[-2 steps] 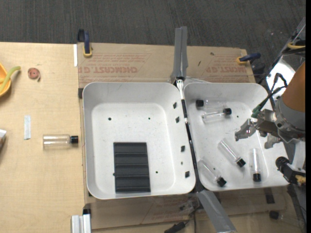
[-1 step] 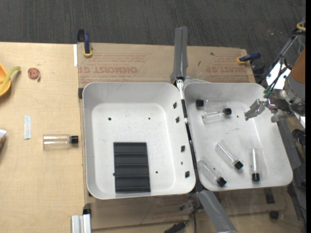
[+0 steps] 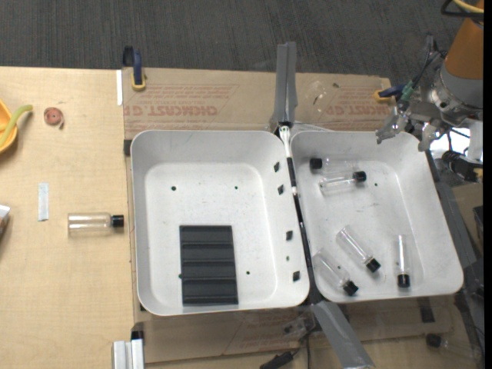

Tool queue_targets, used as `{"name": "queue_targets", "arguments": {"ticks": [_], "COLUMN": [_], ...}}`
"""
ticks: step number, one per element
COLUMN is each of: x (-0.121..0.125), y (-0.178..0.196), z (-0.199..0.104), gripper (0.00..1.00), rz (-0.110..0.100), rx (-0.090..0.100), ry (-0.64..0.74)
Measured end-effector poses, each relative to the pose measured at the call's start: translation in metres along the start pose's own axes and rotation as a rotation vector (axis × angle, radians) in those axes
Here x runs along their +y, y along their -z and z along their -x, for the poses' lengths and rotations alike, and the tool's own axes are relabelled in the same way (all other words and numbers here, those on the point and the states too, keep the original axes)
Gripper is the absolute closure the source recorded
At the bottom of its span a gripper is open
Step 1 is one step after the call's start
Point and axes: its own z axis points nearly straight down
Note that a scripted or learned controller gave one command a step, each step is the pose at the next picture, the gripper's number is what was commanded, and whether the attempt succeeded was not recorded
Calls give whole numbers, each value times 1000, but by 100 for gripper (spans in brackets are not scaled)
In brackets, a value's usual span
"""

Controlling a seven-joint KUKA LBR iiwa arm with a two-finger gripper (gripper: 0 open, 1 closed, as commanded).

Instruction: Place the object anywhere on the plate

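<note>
Nearest to the camera, in the left bin (image 3: 146, 206), lies the black ribbed plate (image 3: 207, 265), flat on the floor of the bin and close to its near wall. It is bare on top, so it waits as the target for the task.

In the right bin (image 3: 430, 198) lie the objects to choose from — several clear vials with black caps. Two lie near the front edge: one vial (image 3: 339, 277) with its cap toward the near rim, and beside it a longer vial (image 3: 359, 250), tilted. A thin vial (image 3: 400, 261) lies almost straight, cap toward the camera. Further back, a vial (image 3: 343, 181) lies across the bin with its cap to the right, and a loose black cap (image 3: 315, 163) sits just beside it. All are on their sides and well apart from the plate, so I judge that no object is placed yet.

On the wooden tabletop (image 3: 61, 144), left of the bins, lies one more clear bottle (image 3: 95, 222), outside of reach for this task, I think.

Farthest, at the far right corner, the tool (image 3: 407, 125) hangs over the rim of the right bin, below the orange band of the arm (image 3: 465, 52). Nothing is seen between its tips; if it is open or closed I cannot tell — it is too small and cluttered there. It seems to stand ready before a descent to one vial.
</note>
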Motion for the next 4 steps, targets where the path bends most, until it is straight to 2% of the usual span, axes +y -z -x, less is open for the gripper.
{"name": "queue_targets", "arguments": {"ticks": [1,2,3,4], "x": [12,12,13,11], "y": [46,211,233,231], "z": [26,25,31,21], "gripper": [0,0,0,0], "rz": [1,0,0,-5], "rx": [0,0,0,0], "ry": [90,105,38,-99]}}
